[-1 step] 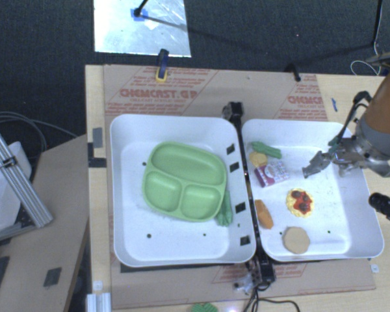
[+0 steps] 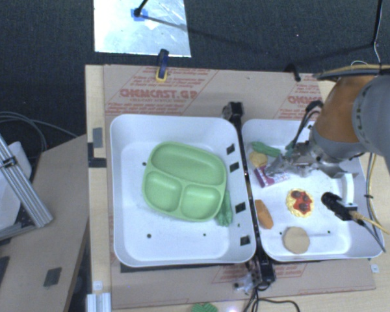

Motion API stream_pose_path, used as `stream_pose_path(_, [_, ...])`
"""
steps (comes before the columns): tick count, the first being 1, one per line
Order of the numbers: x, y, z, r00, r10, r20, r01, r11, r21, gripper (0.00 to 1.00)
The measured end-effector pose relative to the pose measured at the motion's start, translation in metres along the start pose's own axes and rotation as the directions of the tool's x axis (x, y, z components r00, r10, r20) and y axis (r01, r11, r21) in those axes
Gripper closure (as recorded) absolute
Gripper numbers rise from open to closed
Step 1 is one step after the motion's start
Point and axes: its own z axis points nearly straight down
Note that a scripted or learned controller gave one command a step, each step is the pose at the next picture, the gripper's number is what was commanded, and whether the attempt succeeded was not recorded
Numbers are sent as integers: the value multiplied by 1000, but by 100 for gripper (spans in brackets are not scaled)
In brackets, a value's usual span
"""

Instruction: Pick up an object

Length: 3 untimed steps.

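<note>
Brown board [image 2: 182,90] under both bins, yellow clamp [image 2: 162,67], reflective sheet [image 2: 142,18] behind

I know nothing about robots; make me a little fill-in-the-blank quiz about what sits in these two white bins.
1. The green divided plastic tray lies in the ____ bin.
2. That tray has ____ compartments.
3. The round tan cookie-like disc lies in the right white bin, nearest its ____ edge.
4. The small yellow round piece has a ____ topping.

Missing words: left; three; front; red

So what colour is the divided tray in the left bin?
Light green, clearest in the camera view.
</note>
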Motion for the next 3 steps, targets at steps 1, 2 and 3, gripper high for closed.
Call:
stream_pose_path(1, [37,32,-8,1000,1,5,-1,1000,-7,0])
stream_pose_path(2, [38,74,-5,1000,1,3,-1,1000,-4,0])
stream_pose_path(3, [11,-29,-3,1000,11,1,-11,1000,11,0])
